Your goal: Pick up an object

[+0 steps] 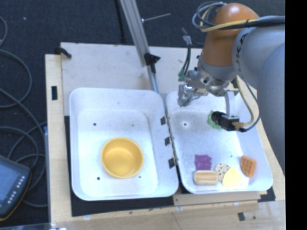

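gripper (186,96) over right bin (187,128) far-left corner; jaws state: cannot tell | targets at near edge: purple block (203,162), bread roll (205,178), waffle (248,166) | advice: travel to purple block; centre; descend straight

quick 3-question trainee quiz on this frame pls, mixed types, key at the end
1. True or false: the yellow bowl sits in the left bin.
2. Which item in the right bin lies nearest the bowl? A) waffle B) bread roll C) yellow wedge
3. Fill in: the gripper hangs over the right bin's ____ corner, near or far from the toys?

Key: 1 true; 2 B; 3 top-left, far. The purple piece and the other toys cluster along the bottom edge.
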### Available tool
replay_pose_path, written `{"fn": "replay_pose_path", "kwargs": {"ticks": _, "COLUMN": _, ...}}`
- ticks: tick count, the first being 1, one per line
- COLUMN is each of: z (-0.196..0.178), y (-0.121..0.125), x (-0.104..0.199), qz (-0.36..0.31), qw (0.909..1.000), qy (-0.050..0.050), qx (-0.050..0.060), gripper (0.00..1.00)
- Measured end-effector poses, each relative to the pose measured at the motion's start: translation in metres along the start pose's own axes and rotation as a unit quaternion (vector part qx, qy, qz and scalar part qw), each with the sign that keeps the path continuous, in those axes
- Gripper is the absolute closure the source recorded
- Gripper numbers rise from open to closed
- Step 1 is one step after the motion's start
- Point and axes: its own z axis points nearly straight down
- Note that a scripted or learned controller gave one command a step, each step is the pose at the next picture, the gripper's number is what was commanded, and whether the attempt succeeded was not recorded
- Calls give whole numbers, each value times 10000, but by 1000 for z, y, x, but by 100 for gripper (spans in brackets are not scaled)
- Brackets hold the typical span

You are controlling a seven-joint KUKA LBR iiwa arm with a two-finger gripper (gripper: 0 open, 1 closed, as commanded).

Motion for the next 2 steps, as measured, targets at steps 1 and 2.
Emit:
{"fn": "replay_pose_path", "kwargs": {"ticks": 1, "z": 5, "y": 9, "x": 46, "qz": 4, "qw": 10000, "qy": -3, "qx": -3, "gripper": 100}}
{"fn": "replay_pose_path", "kwargs": {"ticks": 2, "z": -1, "y": 22, "x": 87, "qz": 0, "qw": 10000, "qy": 5, "qx": -2, "gripper": 100}}
